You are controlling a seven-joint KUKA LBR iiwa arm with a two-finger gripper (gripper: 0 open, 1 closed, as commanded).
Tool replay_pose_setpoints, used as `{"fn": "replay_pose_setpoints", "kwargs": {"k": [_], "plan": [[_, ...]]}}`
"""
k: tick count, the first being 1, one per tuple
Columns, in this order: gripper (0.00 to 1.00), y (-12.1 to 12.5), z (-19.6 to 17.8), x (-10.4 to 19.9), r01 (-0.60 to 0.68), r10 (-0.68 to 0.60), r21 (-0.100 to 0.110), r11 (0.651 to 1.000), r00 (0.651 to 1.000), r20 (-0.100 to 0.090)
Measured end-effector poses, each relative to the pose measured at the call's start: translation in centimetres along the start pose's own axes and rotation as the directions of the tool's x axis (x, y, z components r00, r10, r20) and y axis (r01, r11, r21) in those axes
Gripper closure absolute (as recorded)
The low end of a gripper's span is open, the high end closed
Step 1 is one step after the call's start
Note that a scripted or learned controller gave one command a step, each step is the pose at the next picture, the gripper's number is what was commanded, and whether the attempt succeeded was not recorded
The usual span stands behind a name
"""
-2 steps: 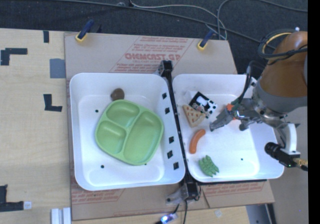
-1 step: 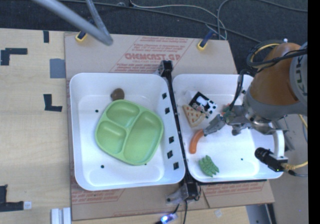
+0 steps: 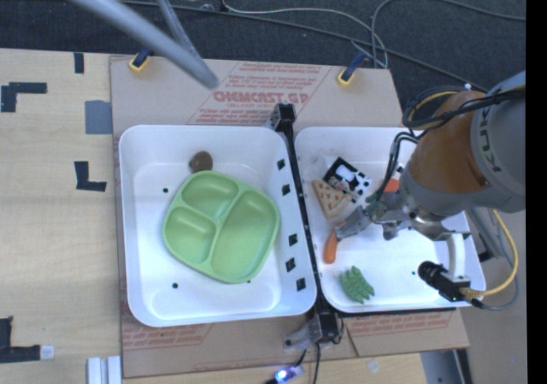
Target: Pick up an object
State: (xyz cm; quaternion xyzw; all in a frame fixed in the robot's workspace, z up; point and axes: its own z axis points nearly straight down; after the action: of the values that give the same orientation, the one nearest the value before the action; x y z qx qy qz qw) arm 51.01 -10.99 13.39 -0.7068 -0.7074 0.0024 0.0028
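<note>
Orange is the colour of the small carrot-like piece (image 3: 330, 247) in the right bin (image 3: 389, 297), near the divider. The pincer (image 3: 352, 224) is low over this bin, its tip just beside the orange piece and a tan wedge (image 3: 328, 196). Whether it is spread or pressed together, I cannot tell. I judge the step as the reach toward an object, with nothing lifted yet. Next move needs a descent centred on one piece, then closing. A green toy (image 3: 357, 285) lies near; a green tray (image 3: 222, 224) sits in the left bin (image 3: 141, 288).
</note>
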Motion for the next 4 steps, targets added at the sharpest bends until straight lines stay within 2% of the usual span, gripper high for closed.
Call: {"fn": "replay_pose_setpoints", "kwargs": {"k": [1, 2, 3, 4], "plan": [[1.00, 0.1, -1.2, 0.1, 0.002, -0.002, -0.003, 1.000, 1.000, -0.001], [1.00, -0.1, -7.3, 0.8, 0.001, -0.001, -0.012, 1.000, 1.000, 0.001], [1.00, -0.1, -8.5, 0.9, 0.001, -0.001, -0.008, 1.000, 1.000, 0.000], [1.00, 1.6, -7.6, 6.0, 0.006, -0.006, -0.005, 1.000, 1.000, -0.001]]}}
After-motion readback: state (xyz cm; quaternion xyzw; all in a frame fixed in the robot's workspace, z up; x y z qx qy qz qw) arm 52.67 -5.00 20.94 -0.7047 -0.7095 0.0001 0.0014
